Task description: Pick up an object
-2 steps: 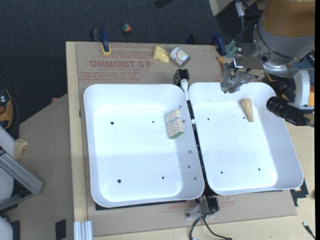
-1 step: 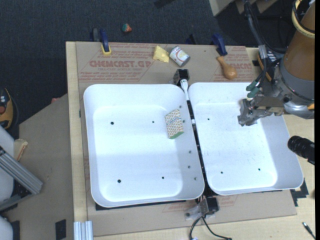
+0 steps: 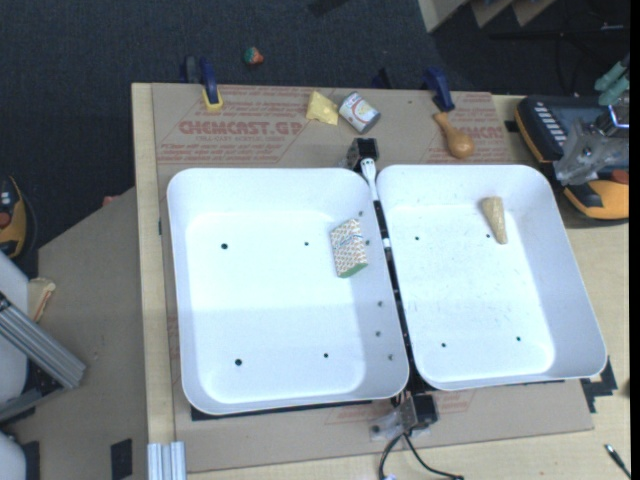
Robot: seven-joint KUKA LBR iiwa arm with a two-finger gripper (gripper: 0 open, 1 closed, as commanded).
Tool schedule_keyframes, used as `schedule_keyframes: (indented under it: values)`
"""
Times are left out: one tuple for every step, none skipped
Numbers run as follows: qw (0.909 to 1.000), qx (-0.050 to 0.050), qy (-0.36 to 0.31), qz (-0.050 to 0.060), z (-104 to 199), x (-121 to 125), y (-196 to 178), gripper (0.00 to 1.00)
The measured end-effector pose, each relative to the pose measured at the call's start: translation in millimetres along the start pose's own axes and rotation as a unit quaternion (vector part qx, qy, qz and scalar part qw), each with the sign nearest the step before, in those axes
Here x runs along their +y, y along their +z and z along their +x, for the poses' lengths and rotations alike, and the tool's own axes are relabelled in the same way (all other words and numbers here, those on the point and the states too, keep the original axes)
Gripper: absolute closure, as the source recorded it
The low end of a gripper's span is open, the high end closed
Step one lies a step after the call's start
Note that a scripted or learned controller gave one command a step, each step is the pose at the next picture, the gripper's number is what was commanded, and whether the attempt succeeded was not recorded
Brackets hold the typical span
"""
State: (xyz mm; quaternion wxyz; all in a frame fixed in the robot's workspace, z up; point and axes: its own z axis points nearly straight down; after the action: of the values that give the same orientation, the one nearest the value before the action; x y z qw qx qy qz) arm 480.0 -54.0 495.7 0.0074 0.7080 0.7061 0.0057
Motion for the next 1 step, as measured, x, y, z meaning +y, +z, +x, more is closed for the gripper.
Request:
schedule_keyframes:
  values:
    - [0.9999, 0.002, -0.005, 0.016, 76.0, 5.9, 128.0, 1.00]
